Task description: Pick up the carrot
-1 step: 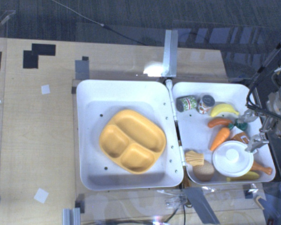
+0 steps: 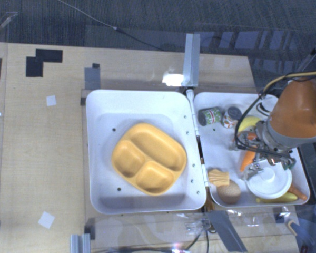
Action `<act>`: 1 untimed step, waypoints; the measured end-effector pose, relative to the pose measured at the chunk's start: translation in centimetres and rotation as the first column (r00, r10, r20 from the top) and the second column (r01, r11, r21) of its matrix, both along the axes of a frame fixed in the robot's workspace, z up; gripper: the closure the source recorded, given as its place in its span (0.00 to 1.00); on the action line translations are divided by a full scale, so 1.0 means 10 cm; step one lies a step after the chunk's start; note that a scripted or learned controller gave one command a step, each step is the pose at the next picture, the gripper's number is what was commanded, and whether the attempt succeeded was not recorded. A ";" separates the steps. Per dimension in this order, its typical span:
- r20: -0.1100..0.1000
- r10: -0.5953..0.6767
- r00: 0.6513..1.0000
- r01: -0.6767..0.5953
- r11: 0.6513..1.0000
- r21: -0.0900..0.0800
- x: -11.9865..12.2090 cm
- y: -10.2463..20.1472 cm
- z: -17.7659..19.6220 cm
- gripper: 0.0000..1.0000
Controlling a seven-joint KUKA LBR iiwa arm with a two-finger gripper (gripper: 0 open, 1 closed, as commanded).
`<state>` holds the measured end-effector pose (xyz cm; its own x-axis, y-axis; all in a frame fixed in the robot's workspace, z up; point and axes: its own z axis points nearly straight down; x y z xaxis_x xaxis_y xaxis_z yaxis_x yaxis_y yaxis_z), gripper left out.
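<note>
carrot [image 2: 246,160]: a short orange piece lying at a slant in the right bin [image 2: 219,151], right-centre of the frame, its upper end tucked under the arm's wrist hardware.
gripper [image 2: 257,165]: low over the bin just right of the carrot, under the orange-banded wrist [image 2: 300,111]; whether its tips are apart or together I cannot tell, since the wrist and cables hide them.
carrot against gripper: the carrot sits just beside the gripper's left edge, possibly touching; it cannot be made out between the tips, so no hold can be claimed.
white bowl [image 2: 269,182]: directly below the gripper toward the lower right, touching or nearly touching the carrot's lower end.
banana [image 2: 248,124]: yellow, just above the carrot, partly under the wrist.
other neighbours: a can [image 2: 211,115] at the bin's upper left, a brown round item [image 2: 229,192] and a tan block [image 2: 219,177] at its lower left.
yellow tray [image 2: 148,157]: in the left bin, well apart.
risk: probably a miss or a glancing pinch, because the carrot lies slanted and off to one side of the gripper.
risk: the bowl's rim or the banana could be caught instead, being crowded so near.
</note>
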<state>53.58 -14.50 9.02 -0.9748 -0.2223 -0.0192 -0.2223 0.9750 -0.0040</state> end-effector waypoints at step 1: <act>0.005 0.006 1.000 -0.006 1.000 -0.002 0.03 0.01 0.13 1.00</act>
<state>53.83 -14.43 10.30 -0.9733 -0.2284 -0.0238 -0.2283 0.9736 -0.0067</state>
